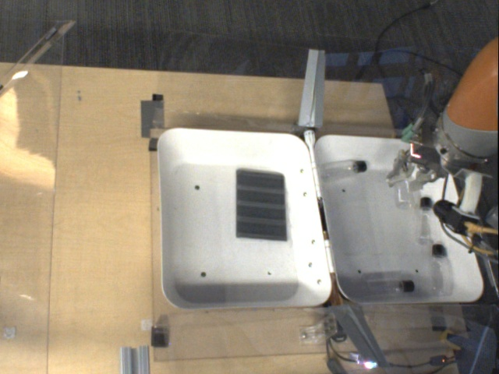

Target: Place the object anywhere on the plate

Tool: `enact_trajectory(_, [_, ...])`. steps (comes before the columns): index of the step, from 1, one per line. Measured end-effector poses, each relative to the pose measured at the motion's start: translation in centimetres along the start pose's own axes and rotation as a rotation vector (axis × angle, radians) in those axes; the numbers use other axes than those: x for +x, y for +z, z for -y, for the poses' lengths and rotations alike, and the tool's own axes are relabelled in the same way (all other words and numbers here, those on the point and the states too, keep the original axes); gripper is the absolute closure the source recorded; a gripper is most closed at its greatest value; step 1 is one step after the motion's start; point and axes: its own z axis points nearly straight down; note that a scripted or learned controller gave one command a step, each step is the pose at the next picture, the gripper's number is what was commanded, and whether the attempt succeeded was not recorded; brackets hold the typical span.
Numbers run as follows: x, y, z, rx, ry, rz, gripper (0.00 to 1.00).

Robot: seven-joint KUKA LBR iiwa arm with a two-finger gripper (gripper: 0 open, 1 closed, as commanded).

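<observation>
A dark grey ribbed rectangular plate lies flat in the middle of the left white bin. My gripper hangs over the upper right part of the right white bin, under the orange-banded wrist, far to the right of the plate. Several small black pieces lie on the right bin's floor: one at the upper left, one just below the gripper, one lower right. Pale glare blurs the area around the gripper, and I cannot make out anything held in it.
A grey metal bar stands behind the seam between the bins. Cables trail from the arm over the right bin's right edge. A black bracket sits at the left bin's far left corner. Bare wooden bench lies to the left.
</observation>
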Motion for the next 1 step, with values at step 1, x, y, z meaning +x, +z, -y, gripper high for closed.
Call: enact_trajectory(1, [4.71,-3.07,-2.22,0.0,-0.443,-0.001,1.0])
